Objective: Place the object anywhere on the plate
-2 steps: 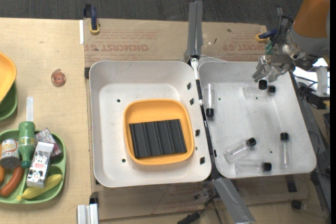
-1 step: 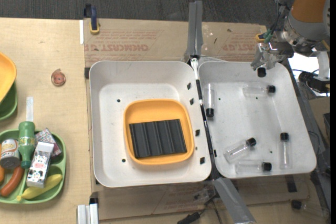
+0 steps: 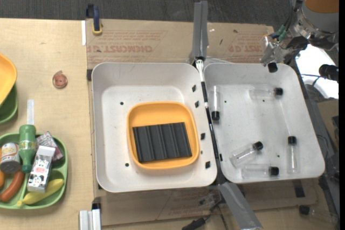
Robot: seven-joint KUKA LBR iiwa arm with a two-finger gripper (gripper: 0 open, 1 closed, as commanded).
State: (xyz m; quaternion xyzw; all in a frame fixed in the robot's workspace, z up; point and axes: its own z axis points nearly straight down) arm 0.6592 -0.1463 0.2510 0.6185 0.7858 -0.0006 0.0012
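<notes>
An orange square plate [image 3: 160, 110] sits in the left white bin [image 3: 108, 116], with a dark ribbed slab [image 3: 163, 141] lying on it. Several clear vials with black caps lie in the right bin [image 3: 307, 116]: one by the left wall [image 3: 214, 102], one near the back [image 3: 265, 93], and one toward the front [image 3: 245, 152]. My gripper [image 3: 274, 54] hovers over the back right corner of the right bin. A small black cap [image 3: 272, 67] shows just under it; I cannot tell whether it is held.
A green tray [image 3: 59, 183] of toy food and an orange bowl [image 3: 6, 81] stand on the wooden table at the left. A pink disc [image 3: 60, 79] lies near them. A metal divider post [image 3: 200, 29] rises between the bins at the back.
</notes>
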